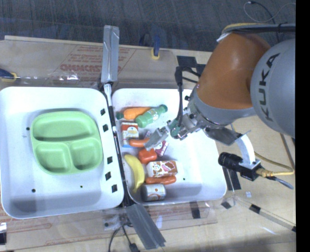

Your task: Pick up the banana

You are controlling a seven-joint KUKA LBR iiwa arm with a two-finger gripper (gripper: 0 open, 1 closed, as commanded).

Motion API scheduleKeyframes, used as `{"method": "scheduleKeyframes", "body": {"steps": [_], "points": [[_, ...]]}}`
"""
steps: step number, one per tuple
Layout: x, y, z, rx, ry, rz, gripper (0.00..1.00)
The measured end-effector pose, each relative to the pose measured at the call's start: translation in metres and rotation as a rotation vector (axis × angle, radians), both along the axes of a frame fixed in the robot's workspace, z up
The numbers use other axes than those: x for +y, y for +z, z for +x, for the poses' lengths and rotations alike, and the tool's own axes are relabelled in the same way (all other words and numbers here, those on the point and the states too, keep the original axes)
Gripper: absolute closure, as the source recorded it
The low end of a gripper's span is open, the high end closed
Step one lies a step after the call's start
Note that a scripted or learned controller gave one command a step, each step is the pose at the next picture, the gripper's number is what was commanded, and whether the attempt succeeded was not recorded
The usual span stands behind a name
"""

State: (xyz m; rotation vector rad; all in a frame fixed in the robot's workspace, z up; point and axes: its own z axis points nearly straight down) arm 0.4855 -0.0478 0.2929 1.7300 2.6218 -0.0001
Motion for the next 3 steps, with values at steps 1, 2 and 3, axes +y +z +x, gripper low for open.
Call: {"method": "scheduleKeyframes", "body": {"steps": [1,2,3], "points": [[0.001,0.01,0.001,0.002,0.006,0.0,1.0],[0.001,0.009,0.001,0.002,0.006,0.0,0.0],[0.056,-0.103,-0.004,0.006,0.216,0.0,0.0]]}}
